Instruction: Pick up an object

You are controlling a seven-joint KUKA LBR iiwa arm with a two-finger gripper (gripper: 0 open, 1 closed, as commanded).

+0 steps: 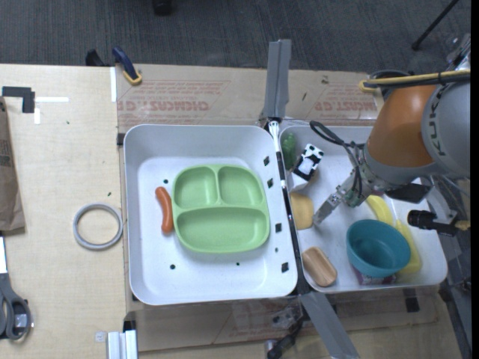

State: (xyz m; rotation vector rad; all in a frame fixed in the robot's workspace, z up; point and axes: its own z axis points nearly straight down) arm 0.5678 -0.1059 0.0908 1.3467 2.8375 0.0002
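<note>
Camera view: looks down at a slant on two white bins side by side on the desk.
Likely target: a pale yellow rounded piece (302,211) lies in the right bin (329,137), against the divider, just beside the jaws' tips; no object is singled out, so this is a guess from nearness.
Gripper (326,211): hangs low over the right bin, angled toward that piece; whether the jaws are open or closed I cannot tell (they are small and blurred), and nothing shows between them.
Neighbours: a black-and-white toy (307,161) lies near the bin's far end, a wooden piece (319,266) near its front, a blue bowl (378,247) and a banana (391,217) crowd the right, leaving little room.
Left bin (142,200): holds a green divided plate (221,209) with a sausage (164,209) just beside it.
Desk (52,163): carries a tape ring (98,225).
</note>
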